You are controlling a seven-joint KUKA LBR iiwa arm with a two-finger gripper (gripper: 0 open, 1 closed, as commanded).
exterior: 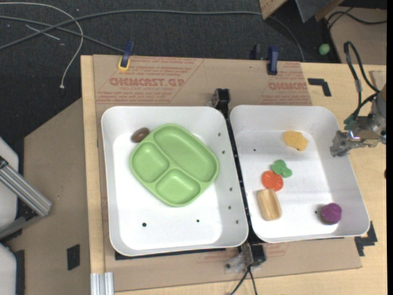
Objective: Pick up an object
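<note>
Yellow and rounded, the small toy food piece (pixel 295 141) near the far right corner of the right bin (pixel 307 117) looks the likeliest thing to pick up — it lies closest to the gripper (pixel 342 145), which hangs over that bin's right rim at about the same depth. Whether the fingers stand wide or narrow cannot be told; they are a small grey shape against the white wall, and nothing shows between them.

To do this step well, the arm would need to move inward from the rim until the gripper is squarely above the yellow piece, then descend straight down with the fingers spread enough to straddle it. The piece sits clear of its neighbours, so there is room on both sides; its nearness to the bin's far wall is the one thing to mind, since a finger could catch the slope there.

Further toward the middle of the same bin, a green piece (pixel 281 168) and a red-orange round one (pixel 272 180) lie touching — a poor target, as closing on one would likely nudge the other. Just below them is a tan bread-like cylinder (pixel 268 204), and a purple ball-like item (pixel 331 212) rests well apart near the right front corner; a round shape like that may roll out of a pinch.

In the left bin (pixel 123 226) a green divided plate (pixel 175 164) lies tilted askew, with a small brown object (pixel 140 134) just beside its far left edge.
</note>
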